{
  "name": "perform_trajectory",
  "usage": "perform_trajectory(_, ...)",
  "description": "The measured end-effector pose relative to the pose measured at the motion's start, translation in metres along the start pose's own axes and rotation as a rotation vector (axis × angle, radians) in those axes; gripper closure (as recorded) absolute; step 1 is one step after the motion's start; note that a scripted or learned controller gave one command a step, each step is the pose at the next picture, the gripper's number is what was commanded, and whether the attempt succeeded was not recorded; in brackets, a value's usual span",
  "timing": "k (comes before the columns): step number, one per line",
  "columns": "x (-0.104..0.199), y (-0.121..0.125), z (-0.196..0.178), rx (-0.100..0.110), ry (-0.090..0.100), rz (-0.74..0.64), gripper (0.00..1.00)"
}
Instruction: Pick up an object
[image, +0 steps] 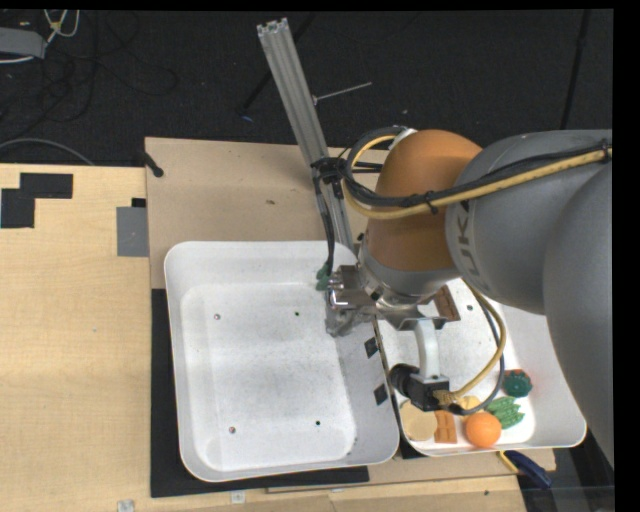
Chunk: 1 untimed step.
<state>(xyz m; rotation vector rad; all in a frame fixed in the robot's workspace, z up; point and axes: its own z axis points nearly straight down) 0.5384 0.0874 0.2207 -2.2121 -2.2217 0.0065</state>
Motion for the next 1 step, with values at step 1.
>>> perform_trajectory(1,-0.0032,0.0011,-0.0006,-0.003,-0.001,0.008,0.00)
